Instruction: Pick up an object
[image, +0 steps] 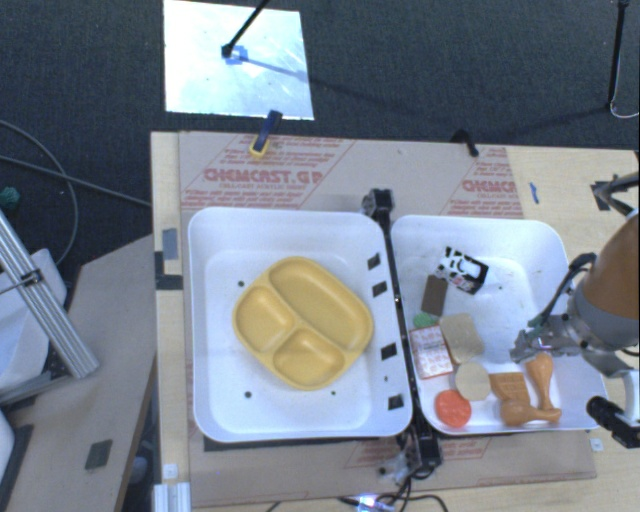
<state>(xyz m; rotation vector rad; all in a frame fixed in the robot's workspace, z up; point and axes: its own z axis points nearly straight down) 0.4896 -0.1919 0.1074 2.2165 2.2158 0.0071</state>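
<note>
Now the gripper (540, 345) hangs low over the right bin (520, 240), the approach step, I'd say; whether it is parted or clenched, I cannot tell. Just beneath lies the drumstick toy (541, 385); next, a straight descent onto it.

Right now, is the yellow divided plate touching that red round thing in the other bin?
Apart. The camera view shows the yellow plate alone in the left bin and the red round thing across the divider.

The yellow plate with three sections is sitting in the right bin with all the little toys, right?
Not quite. The yellow plate is in the left bin, by itself. The little toys, like the red round one, are in the right bin. The camera view shows it.
</note>
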